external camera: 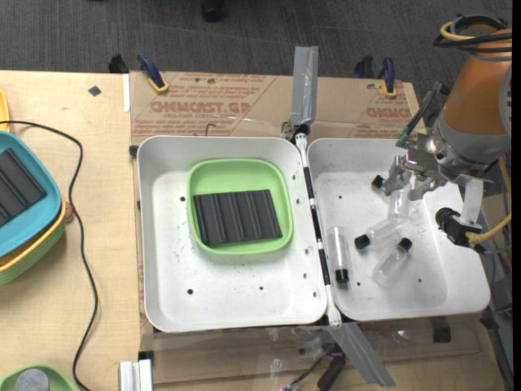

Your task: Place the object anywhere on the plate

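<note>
Red print on the cardboard sheet behind the green plate reads roughly "CHEMCAST GP", partly cut off. The plate sits in the left bin with a dark ribbed insert. To the plate's right, in the right bin, lie several clear vials, hard to count. The gripper hangs over them; its state cannot be told.

So the surface is light wood. Sitting on it is a brown cardboard sheet, clamped at the back edge, with two white bins side by side on top: left bin and right bin, touching. A black cable snakes over the wood, near stacked teal and yellow trays at the left edge.
</note>
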Available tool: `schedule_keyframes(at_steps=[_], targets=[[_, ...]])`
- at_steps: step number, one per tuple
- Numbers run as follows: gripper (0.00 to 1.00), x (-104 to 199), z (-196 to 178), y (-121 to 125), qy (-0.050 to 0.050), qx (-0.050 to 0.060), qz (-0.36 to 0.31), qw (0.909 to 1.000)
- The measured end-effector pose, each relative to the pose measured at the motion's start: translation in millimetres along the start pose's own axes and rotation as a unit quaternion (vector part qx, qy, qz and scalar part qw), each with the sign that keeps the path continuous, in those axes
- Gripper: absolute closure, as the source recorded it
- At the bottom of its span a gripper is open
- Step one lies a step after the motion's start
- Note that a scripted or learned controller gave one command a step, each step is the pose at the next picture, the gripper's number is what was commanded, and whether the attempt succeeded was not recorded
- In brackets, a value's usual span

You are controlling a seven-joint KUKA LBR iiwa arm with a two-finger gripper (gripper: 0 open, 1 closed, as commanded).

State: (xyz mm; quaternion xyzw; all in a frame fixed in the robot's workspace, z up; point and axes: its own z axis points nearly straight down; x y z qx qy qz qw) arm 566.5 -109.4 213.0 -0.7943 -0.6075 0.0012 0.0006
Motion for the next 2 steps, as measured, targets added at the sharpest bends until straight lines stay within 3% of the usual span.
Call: schedule_keyframes(at_steps=[1,2], targets=[[0.00,-0.1,0.0,0.0,0.000,0.000,0.000,1.0000],[0.00,-37.6,-53.8,0.6,-0.001,0.000,0.093,0.9957]])
